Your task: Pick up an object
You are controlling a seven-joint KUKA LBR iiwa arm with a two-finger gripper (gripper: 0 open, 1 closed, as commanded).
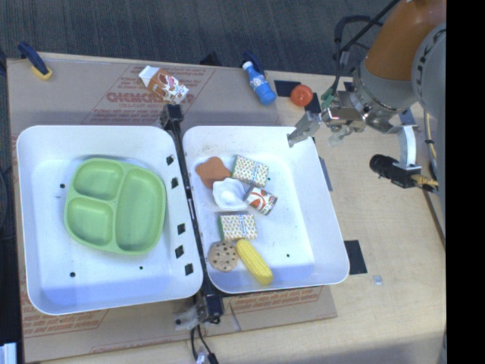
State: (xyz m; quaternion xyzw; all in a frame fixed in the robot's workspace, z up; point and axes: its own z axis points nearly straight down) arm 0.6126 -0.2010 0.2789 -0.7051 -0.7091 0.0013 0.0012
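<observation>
At the bench's front edge a cable clip [198, 309] sits at 6 o'clock between the bins. Nothing is picked yet: the gripper [309, 126] hangs at 2 o'clock over the right bin [318, 226] rim; whether it is open I cannot tell. That bin holds corn [254, 261], a cookie [223, 256], packets and a can [261, 201]. The left bin [38, 226] holds a green tray [116, 205]

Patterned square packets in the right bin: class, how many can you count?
2. One patterned packet lies near the bin's far side, beside the orange piece. The other packet lies nearer the camera, just above the corn. None seems hidden.
</observation>
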